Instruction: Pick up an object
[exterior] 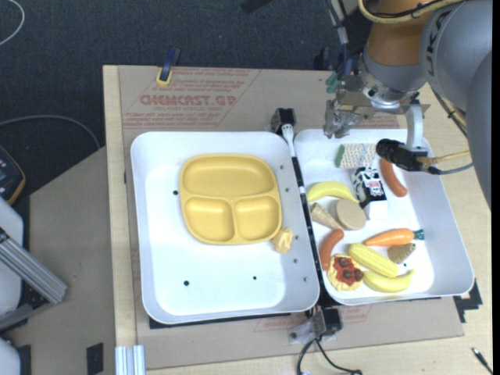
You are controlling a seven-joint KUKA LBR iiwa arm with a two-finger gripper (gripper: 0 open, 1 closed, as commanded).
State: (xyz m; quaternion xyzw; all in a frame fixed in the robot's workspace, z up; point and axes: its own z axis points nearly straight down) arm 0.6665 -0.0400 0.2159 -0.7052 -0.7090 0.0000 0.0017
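The toy foods (367, 237) that could be picked lie crowded in the right bin (449, 209); the gripper (341, 123) hangs narrow and empty over its far left corner, so a good try means descending on an outlying piece such as the sausage (393, 179). The left bin (152, 233) holds a yellow divided plate (230, 198) and a small pale piece (283, 241) by its near right corner.

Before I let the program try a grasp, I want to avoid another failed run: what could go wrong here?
1. The toy food in the right bin is crowded: the corn, carrot and pizza slice touch, so one could get nudged or two caught.
2. The gripper hovers near the bin's far rim and could clip it while descending.
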